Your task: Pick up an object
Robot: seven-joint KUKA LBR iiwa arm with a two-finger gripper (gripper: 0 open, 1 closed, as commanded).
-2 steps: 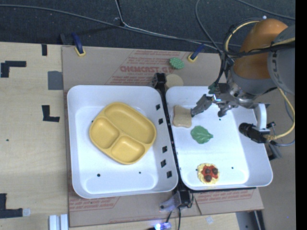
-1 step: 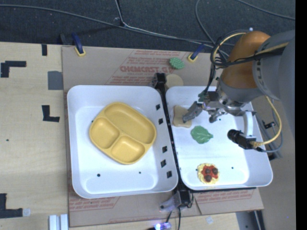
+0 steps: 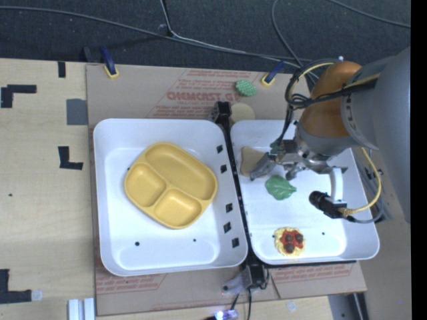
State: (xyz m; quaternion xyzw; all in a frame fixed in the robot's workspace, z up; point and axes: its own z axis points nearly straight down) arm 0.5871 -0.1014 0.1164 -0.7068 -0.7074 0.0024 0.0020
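We are observing the gripper [image 3: 275, 167] hanging over the right bin [image 3: 333, 245], jaws standing apart with nothing between them. The green leaf-shaped object [image 3: 281, 189] is lying just near of the fingertips, a tan piece [image 3: 251, 159] to their left. The yellow divided tray [image 3: 171, 184] is sitting in the left bin [image 3: 113, 245].

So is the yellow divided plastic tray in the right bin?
No, the yellow divided plastic tray lies in the left white bin.
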